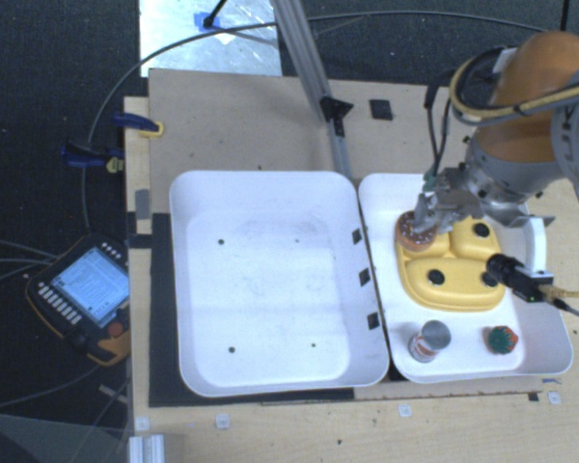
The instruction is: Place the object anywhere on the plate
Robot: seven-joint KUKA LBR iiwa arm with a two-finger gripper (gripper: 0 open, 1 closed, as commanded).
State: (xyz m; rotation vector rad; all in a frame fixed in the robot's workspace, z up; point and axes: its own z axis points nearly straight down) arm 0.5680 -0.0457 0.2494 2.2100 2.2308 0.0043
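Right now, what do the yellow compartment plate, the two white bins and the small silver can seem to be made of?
The yellow compartment plate looks like moulded plastic, smooth and slightly glossy, with rounded edges. The two white bins, left and right, seem thin formed plastic, matt, with soft rounded rims. The small silver can is probably metal, since its top reflects light, but it is too small to be sure.

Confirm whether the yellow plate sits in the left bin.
No. The yellow plate lies in the right bin, beside a small can.
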